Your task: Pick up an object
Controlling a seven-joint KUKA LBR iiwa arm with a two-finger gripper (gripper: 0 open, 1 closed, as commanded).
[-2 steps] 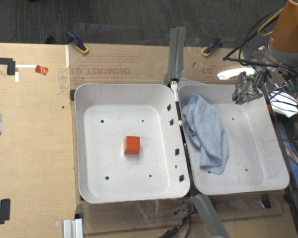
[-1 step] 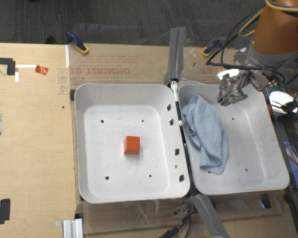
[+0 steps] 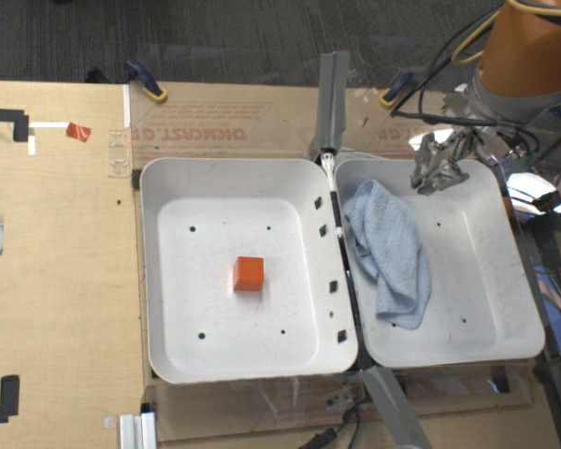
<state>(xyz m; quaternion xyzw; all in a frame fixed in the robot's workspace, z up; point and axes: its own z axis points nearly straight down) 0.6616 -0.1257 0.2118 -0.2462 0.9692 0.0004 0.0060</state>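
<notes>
An orange-red cube [image 3: 249,274] sits near the middle of the left bin [image 3: 168,213]. A crumpled light-blue cloth [image 3: 388,249] lies along the left side of the right bin [image 3: 505,279]. My gripper [image 3: 438,178] hangs over the far edge of the right bin, up and to the right of the cloth and apart from it. Nothing shows between its fingers. The arm's orange band [image 3: 528,36] rises above it at the top right.
A grey divider bar [image 3: 332,101] runs between the two bins at the back. Cardboard [image 3: 224,124] lies behind the bins and a wooden board [image 3: 47,251] to the left. Cables [image 3: 458,54] trail near the wrist.
</notes>
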